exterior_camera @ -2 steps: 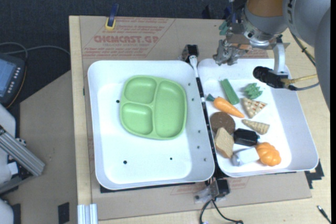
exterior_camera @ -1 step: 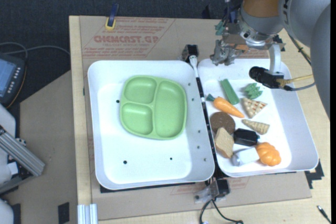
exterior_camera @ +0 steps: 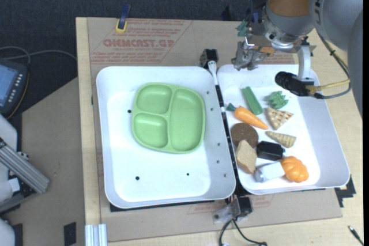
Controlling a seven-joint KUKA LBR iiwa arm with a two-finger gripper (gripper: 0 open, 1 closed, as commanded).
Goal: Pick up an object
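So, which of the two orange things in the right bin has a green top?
The carrot, long and tapered, beside the green stick; the orange pepper is rounder.

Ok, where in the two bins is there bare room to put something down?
Left white bin: bare floor all around the green divided plate, widest in front. Right white bin: a strip along its right wall; its left side is crowded, from the orange carrot to the small pumpkin.
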